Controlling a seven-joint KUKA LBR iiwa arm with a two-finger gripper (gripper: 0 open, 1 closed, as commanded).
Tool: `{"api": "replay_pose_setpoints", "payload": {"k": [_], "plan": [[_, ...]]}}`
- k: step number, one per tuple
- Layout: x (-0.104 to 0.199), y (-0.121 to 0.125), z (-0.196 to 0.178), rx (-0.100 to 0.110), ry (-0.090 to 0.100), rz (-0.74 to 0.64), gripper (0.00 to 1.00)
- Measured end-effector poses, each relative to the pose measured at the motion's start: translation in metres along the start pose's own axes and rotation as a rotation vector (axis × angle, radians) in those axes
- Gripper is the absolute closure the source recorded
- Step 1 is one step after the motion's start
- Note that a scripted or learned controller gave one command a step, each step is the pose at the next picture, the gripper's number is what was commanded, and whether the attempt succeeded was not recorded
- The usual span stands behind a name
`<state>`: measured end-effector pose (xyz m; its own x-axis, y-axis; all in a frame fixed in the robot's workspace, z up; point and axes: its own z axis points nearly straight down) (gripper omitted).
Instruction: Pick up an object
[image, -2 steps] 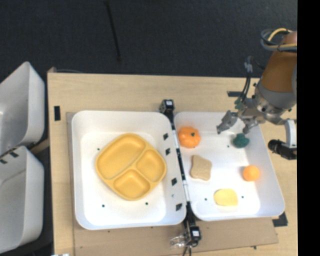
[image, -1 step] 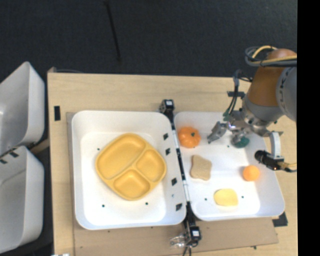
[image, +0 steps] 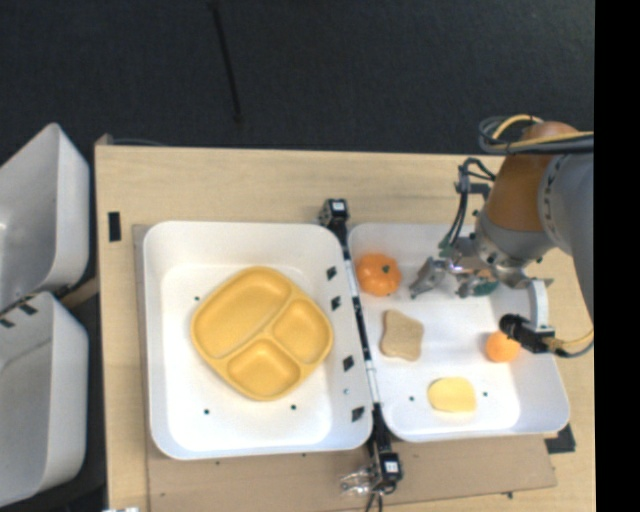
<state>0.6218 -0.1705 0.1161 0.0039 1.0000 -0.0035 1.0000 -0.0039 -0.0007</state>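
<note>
The gripper (image: 447, 278) hangs over the upper middle of the right bin (image: 540, 395). Its fingers are spread apart, and nothing sits between them.

The right bin holds four candidates. An orange mandarin-like fruit (image: 378, 274) lies at nine o'clock from the gripper, near but apart from it. A tan slice of bread (image: 402, 335) lies at about seven o'clock. A pale yellow piece (image: 453, 395) lies at six o'clock, well below. A smaller orange ball (image: 501, 347) lies at about four o'clock, beside a black part of the arm's fittings.

The left bin (image: 165, 420) carries a yellow divided tray (image: 262, 331) – well apart from the gripper.

Judgement: the mandarin-like fruit is the nearest target. To do the step well, the open fingers should be centred over the fruit before descent. They should straddle its widest part – clear of the bin's dividing wall at its left – and close only once low around it. A round fruit may roll off an off-centre pinch.
</note>
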Motion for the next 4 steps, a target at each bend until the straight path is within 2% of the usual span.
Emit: {"api": "replay_pose_setpoints", "payload": {"k": [1, 2, 3, 4], "plan": [[0.0, 0.001, -0.013, -0.005, 0.001, 0.002, 1.0], [-0.002, -0.001, -0.077, -0.007, 0.003, 0.001, 1.0], [-0.004, 0.0, -0.117, -0.005, 0.002, -0.005, 1.0], [0.052, 0.013, -0.129, -0.004, 0.004, -0.011, 1.0]]}}
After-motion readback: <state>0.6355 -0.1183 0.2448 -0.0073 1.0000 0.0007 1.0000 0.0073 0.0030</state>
